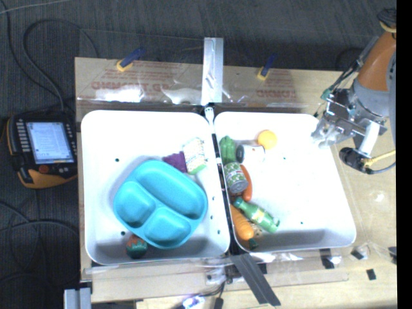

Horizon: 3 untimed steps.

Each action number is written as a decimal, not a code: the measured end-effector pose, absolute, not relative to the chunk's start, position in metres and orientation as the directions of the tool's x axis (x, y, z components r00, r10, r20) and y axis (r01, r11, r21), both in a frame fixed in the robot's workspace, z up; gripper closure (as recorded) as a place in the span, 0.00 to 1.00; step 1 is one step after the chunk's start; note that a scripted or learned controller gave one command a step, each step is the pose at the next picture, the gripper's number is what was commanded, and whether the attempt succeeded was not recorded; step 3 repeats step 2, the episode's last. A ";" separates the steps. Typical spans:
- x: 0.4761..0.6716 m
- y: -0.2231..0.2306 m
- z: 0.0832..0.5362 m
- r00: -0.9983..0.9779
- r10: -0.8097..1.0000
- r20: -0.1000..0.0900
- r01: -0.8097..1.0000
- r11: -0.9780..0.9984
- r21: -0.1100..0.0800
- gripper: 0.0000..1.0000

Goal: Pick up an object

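Camera view: the gripper (325, 131) hangs at the upper right rim of the right bin (309, 192); whether it is clenched or released cannot be told. Nothing is seen in its grasp. Candidate objects crowd that bin's left wall: a green bottle (256, 214), a can (235, 177), and an orange ball (266, 138) standing apart. The ball appears the soundest target, offering free room all round. The bin's centre and right are open for approach; the divider wall hampers the clustered items.

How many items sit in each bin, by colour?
Left bin:
blue tray 1
purple item 1
white-green carton 1
red-green item 1
Right bin:
green bottles 2
can 1
yellow ball 1
carrot 1
Total: 9
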<state>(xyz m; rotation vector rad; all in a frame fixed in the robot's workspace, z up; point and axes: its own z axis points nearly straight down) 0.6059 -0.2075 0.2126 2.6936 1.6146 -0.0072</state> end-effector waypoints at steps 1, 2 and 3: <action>0.613 -0.206 0.160 0.616 0.787 -0.006 0.787 -0.616 -0.002 1.00; 0.614 -0.205 0.160 0.616 0.788 -0.006 0.788 -0.616 -0.002 0.00; 0.614 -0.205 0.160 0.616 0.788 -0.006 0.788 -0.616 -0.002 0.00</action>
